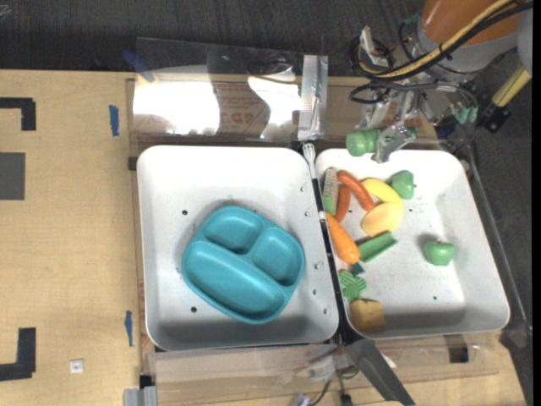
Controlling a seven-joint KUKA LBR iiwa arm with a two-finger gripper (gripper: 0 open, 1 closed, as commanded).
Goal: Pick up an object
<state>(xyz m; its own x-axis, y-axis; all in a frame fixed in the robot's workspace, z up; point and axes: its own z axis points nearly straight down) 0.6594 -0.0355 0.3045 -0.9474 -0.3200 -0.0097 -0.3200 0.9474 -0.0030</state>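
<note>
Green and rounded, a small toy [361,143] sits at the tip of the pincer [382,140], above the far rim of the right bin [473,286]; whether the pincer grips it or is open cannot be told from this angle. Below, in the right bin, lie a carrot [342,238], a red chilli [359,191], a yellow piece [382,208], a green stick [375,246], a green pepper [403,183], a small green apple [439,252] well apart to the right, and a brown lump [368,313] by the near rim. The left bin [169,176] holds a teal divided plate [243,262] on the wooden worktop [68,227].
</note>
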